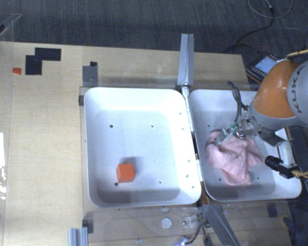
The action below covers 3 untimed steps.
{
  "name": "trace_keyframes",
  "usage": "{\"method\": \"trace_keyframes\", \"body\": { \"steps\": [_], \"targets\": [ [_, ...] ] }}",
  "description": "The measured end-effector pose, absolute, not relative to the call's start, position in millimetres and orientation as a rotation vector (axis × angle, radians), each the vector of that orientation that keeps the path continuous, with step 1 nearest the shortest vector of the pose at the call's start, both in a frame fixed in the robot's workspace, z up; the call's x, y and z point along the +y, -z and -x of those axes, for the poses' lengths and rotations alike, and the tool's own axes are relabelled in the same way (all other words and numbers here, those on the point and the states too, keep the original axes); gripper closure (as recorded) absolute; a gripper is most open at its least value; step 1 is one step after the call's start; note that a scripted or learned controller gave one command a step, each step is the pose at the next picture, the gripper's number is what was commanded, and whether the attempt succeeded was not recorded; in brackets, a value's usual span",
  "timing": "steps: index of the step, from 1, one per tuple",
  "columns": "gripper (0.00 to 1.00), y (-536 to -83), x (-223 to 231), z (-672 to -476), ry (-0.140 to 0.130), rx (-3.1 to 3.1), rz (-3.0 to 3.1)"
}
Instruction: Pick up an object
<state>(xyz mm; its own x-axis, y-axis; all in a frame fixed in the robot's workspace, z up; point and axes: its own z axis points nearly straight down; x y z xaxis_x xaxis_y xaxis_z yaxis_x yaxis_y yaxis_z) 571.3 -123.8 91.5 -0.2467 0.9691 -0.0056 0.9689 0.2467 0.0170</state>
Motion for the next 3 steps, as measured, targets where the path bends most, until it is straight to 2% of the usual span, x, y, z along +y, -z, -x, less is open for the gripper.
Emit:
{"method": "trace_keyframes", "body": {
  "steps": [1,2,3],
  "targets": [
    [0.0,-92,-89,-564.4,-0.016,2.527,-1.837],
    [1.0,-106,-89,-568.7,-0.026,2.518,-1.83],
    [1.0,-249,-49,-621.7,-0.01,2.534,-1.84]
  ]
}}
